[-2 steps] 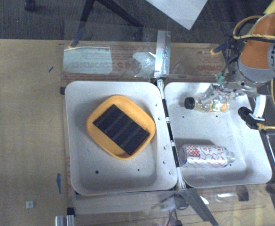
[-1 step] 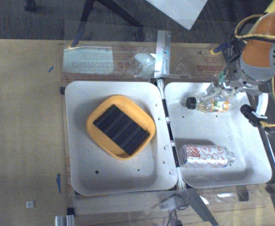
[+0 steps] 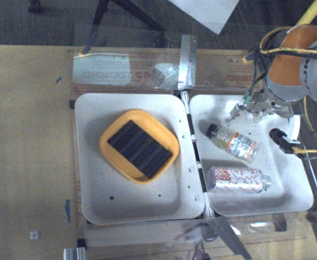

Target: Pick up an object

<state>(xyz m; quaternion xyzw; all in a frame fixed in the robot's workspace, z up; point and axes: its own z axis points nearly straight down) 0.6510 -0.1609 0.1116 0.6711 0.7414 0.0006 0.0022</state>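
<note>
While the wooden bench (image 3: 28,145) is carrying everything, two shallow white plastic bins are sitting on it side by side, touching along a shared middle edge. Lying in the left bin (image 3: 93,199), slightly toward its far side, is a rounded orange tray with a dark ribbed rectangular panel (image 3: 139,145), turned at a slant. Reaching in from the right, the grey arm with an orange band (image 3: 291,64) is hanging over the far right corner of the right bin (image 3: 293,199). Its two-finger gripper (image 3: 250,108) is hovering above the bin floor near the far edge; the metal fingers seem spread with nothing between them. Near the front edge of the right bin, a clear plastic bottle with a red-and-white patterned label (image 3: 238,179) is lying on its side, its length running left to right. Just beyond it, toward the bin's middle, a smaller clear bottle with a black cap and orange label (image 3: 233,142) is lying slanted, cap pointing toward the shared edge, apart from the gripper.
</note>
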